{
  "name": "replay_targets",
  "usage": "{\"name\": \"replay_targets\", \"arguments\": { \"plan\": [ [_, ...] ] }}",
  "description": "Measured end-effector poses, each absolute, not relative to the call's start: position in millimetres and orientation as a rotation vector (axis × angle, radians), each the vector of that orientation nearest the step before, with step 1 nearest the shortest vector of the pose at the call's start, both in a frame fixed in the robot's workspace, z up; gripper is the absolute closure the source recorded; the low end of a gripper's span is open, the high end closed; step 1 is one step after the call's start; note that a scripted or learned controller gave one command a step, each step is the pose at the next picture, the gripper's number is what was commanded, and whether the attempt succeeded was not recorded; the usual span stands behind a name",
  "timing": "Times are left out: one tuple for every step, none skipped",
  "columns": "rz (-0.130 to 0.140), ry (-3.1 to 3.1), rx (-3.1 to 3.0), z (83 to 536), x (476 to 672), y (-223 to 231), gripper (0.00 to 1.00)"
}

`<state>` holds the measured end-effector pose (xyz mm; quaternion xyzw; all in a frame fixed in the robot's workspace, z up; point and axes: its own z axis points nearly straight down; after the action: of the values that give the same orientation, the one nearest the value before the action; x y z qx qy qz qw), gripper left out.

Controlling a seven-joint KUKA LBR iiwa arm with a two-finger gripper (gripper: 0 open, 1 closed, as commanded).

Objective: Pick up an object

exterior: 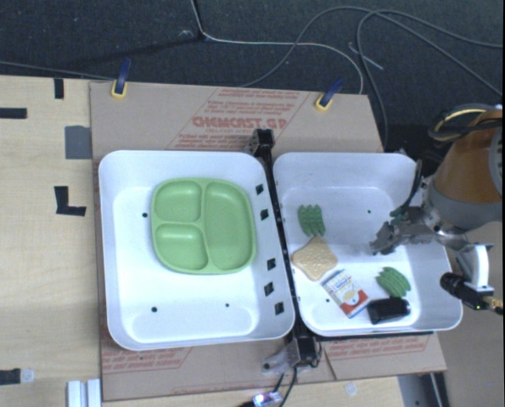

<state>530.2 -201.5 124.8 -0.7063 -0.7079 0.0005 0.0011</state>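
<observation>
no object held yet, nearest is the dark green leafy piece in right bin near black block, gripper just above it, finger state cannot tell, descent risks closing on bare floor.

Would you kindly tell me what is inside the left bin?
The left bin holds a green divided plate, its three compartments bare. Whatever lies under the plate is covered.
</observation>
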Motion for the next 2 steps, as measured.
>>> {"name": "replay_targets", "arguments": {
  "plan": [
    [-0.003, -2.226, -2.221, 184.0, 531.2, -192.8, 1.0],
    [-0.002, -2.225, -2.222, 228.5, 533.6, -199.1, 1.0]
  ]
}}
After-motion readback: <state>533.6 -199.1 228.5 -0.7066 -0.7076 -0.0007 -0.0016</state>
